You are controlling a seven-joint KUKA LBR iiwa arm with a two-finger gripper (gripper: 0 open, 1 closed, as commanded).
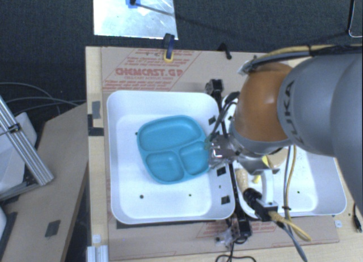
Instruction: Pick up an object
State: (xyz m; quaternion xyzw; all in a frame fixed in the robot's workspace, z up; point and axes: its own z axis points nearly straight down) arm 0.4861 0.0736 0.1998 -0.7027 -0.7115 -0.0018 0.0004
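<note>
A light blue divided plate [170, 147] lies flat in the left white bin [130, 198], with three compartments and nothing in them. My gripper [216, 153] reaches down at the plate's right edge, close to the wall between the two bins. The grey arm with its orange band [262, 108] hangs above the gripper and hides most of it. I cannot tell whether the gripper touches the plate's rim.
The right white bin [323, 198] sits under the arm, mostly covered by it. A small pale object [242, 180] lies near its left wall. Both bins rest on a cardboard sheet [147, 68]. A metal frame [22, 147] stands at the far left.
</note>
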